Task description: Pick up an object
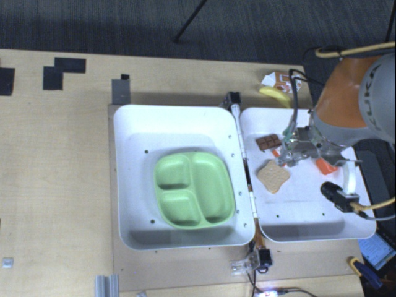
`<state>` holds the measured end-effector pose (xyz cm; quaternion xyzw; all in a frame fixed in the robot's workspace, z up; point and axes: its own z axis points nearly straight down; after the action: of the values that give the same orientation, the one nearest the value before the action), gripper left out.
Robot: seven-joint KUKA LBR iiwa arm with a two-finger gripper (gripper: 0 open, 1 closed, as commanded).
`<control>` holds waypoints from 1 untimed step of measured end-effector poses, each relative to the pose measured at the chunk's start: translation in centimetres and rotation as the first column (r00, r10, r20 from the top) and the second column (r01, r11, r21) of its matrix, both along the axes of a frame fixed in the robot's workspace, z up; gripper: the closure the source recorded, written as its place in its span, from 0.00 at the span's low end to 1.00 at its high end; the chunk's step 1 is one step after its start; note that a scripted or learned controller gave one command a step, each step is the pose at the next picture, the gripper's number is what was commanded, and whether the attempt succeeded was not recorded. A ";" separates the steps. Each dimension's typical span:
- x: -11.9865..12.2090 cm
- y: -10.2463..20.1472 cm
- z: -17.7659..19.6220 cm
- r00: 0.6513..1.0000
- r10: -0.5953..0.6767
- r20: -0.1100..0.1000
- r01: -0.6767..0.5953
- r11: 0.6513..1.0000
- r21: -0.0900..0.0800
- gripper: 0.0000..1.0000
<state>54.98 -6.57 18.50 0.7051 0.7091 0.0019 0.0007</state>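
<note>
- Camera view: two white bins side by side on a pale worktop (55, 166).
- In the left bin (133, 135): a green tray (193, 189) with three compartments, lying flat near the middle.
- In the right bin (309, 218): toast (273, 176), a brown chocolate piece (268, 142) beyond it, an orange object (326, 165) partly under the arm.
- Reaching in from the right: grey arm (362, 104) with orange band, wrist low over the right bin.
- Pincer (287, 159) just above and beside the toast's far edge, between toast and chocolate.
- Opening of the pincer: cannot tell; nothing seen gripped.
- Behind the right bin: a banana (275, 94) on the worktop.
</note>
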 end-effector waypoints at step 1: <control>0.0 -0.1 0.0 1.000 -0.001 -0.001 0.001 1.000 -0.001 0.00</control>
<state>54.93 -6.69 18.47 0.7054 0.7088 0.0010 0.0007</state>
